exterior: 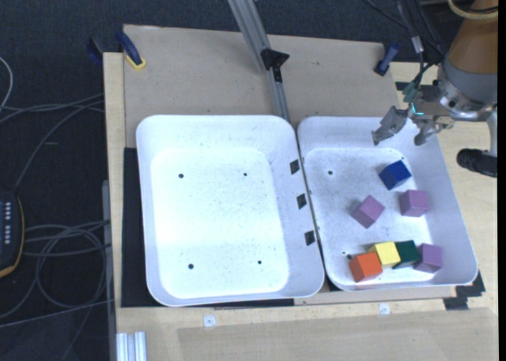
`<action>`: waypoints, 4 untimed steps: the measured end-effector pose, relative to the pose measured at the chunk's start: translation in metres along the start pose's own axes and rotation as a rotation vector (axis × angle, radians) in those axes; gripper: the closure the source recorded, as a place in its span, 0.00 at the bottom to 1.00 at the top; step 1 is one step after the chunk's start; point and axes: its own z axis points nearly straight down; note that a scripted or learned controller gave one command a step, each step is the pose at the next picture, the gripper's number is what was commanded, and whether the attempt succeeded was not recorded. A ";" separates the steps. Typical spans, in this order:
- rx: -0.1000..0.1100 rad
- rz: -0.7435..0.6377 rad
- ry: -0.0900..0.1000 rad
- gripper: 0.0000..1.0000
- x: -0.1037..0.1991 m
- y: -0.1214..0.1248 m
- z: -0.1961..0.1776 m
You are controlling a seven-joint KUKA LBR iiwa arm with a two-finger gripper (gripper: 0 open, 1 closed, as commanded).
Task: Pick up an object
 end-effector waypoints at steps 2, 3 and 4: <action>0.005 0.001 0.000 0.00 0.007 -0.006 0.047; 0.005 0.001 0.000 0.00 0.009 -0.009 0.090; 0.003 0.000 0.000 0.00 0.010 -0.009 0.130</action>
